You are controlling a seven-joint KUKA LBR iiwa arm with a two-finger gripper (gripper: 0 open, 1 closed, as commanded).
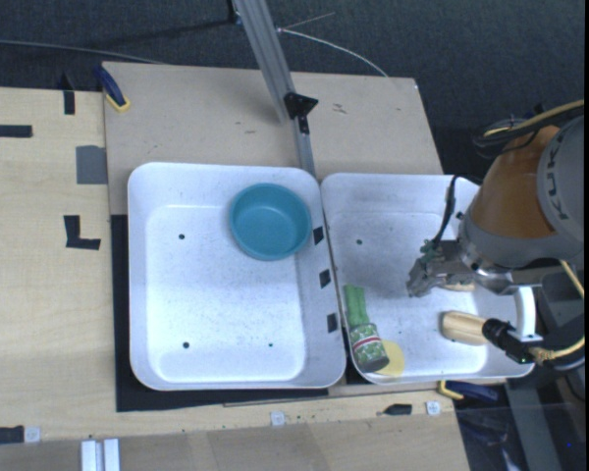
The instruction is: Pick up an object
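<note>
While the bowl [270,221] sits at twelve o'clock in the left bin [157,292], the gripper [424,275], its state unclear, hovers over the right bin [373,214].

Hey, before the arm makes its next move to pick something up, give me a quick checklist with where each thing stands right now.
1. Hand over the right bin: ok, it sits above the bin floor.
2. Something held in the hand: cannot tell, the view is too dark there.
3. Targets within the right bin: ok, green bottle, yellow disc and wooden-handled tool all lie there.
4. Bottle free to grasp: not ok, it lies along the left wall and touches the disc.
5. Blue bowl out of the way: ok, it sits in the left bin.
</note>
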